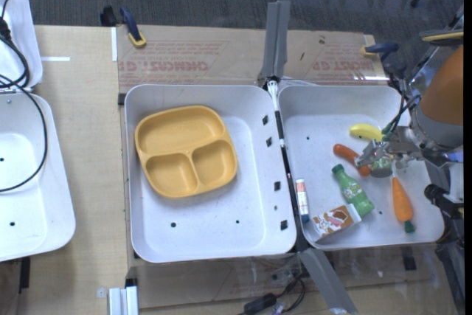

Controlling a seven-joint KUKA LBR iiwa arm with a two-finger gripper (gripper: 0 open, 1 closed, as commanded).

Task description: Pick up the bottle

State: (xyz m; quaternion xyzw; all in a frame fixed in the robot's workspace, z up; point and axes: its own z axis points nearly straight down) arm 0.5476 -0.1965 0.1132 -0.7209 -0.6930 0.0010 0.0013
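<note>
A small green bottle point(352, 190) with a green cap lies tilted on the floor of the right bin point(318, 122), its cap toward the upper left. My gripper point(377, 159) hangs just up and to the right of the bottle, low over the bin, right beside a red-orange sausage-shaped toy point(346, 153). The bottle lies apart from the gripper. The arm's orange band point(447, 96) is at the right edge.
In the right bin lie a yellow banana point(365, 132), an orange carrot point(401, 203), a small carton point(335, 221) and a thin tube point(302, 197) by the left wall. The left bin point(155, 232) holds a yellow divided plate point(186, 150). A grey divider post point(276, 40) stands between the bins.
</note>
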